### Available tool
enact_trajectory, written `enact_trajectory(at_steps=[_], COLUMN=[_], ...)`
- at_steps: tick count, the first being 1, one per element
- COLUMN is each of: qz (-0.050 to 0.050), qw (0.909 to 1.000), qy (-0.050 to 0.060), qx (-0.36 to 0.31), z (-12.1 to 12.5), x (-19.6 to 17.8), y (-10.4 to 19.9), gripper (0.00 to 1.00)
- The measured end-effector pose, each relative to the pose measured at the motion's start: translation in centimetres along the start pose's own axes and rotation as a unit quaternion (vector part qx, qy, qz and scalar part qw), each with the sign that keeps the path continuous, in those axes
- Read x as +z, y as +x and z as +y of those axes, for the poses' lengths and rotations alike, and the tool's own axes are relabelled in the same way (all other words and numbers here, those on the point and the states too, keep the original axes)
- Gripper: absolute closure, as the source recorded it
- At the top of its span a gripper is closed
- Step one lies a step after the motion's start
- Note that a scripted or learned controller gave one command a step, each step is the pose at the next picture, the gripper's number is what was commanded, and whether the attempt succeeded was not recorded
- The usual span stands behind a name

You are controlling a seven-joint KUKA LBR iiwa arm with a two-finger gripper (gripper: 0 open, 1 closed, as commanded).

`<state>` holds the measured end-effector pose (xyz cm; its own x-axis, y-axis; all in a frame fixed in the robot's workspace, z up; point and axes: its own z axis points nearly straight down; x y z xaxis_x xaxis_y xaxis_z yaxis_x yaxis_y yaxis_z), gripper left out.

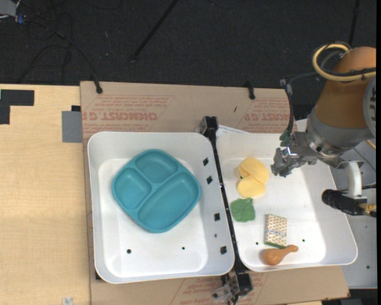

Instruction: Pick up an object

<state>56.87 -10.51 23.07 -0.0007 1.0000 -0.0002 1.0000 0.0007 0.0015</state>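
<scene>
In the right bin lie two yellow rounded pieces, a green leafy piece, a patterned tan packet and an orange drumstick-shaped toy. My gripper hangs over the right bin's upper middle, just right of the yellow pieces and apart from them. Nothing shows between its fingers.
The left bin holds a teal divided plate. A black divider runs between the two bins. Cardboard lies behind the bins, and bare white floor shows at the right bin's right half.
</scene>
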Motion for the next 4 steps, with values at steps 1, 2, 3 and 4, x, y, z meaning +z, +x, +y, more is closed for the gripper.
enact_trajectory(at_steps=[1,2,3,4], qz=[0.001,0.001,0.001,0.001], qw=[1.0,1.0,1.0,1.0], qy=[0.003,0.002,0.002,0.004], qx=[-0.002,-0.002,-0.002,-0.002], z=[-0.6,-1.0,-0.9,-2.0], x=[1.2,0.0,-0.7,0.8], y=[5.1,10.4,15.8,20.8], gripper=[1.0,1.0,1.0,1.0])
